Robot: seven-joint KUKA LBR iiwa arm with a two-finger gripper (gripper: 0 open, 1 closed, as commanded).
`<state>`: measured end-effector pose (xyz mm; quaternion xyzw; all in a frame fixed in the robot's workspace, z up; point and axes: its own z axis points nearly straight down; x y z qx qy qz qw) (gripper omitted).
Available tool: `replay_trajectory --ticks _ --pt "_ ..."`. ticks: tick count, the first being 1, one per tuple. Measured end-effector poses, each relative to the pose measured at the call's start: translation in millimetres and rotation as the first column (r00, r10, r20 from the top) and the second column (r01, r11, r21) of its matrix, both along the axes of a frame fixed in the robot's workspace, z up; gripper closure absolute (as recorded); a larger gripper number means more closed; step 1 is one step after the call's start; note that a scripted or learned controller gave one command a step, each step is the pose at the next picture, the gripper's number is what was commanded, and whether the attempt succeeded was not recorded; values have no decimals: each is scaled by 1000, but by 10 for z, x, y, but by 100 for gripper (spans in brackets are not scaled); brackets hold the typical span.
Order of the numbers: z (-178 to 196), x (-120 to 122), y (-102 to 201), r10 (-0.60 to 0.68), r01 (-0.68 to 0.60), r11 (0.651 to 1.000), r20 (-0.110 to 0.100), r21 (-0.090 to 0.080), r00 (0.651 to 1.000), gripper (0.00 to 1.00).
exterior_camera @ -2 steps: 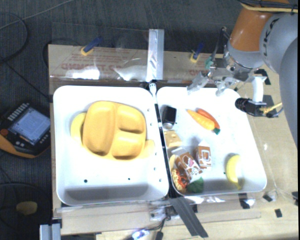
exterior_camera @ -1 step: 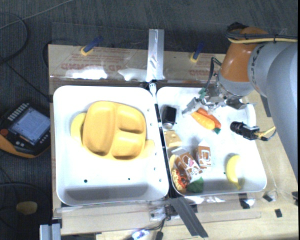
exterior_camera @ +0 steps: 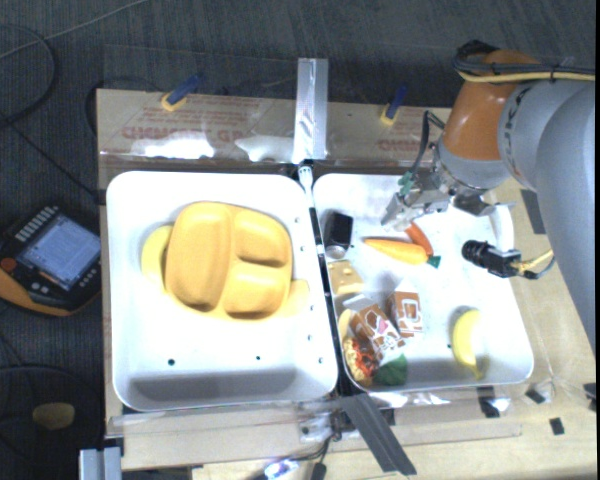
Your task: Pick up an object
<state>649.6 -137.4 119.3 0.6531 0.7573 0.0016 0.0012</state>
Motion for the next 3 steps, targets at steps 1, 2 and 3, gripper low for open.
replay_trajectory --ticks 1,2,3 --pt "-277 -65 162 372 -372 928 6 -11 928 100" --pt "636 191 929 262 -262 965 -5 -1 965 100" --pt "639 32 656 474 -474 881 -6 -2 881 100"
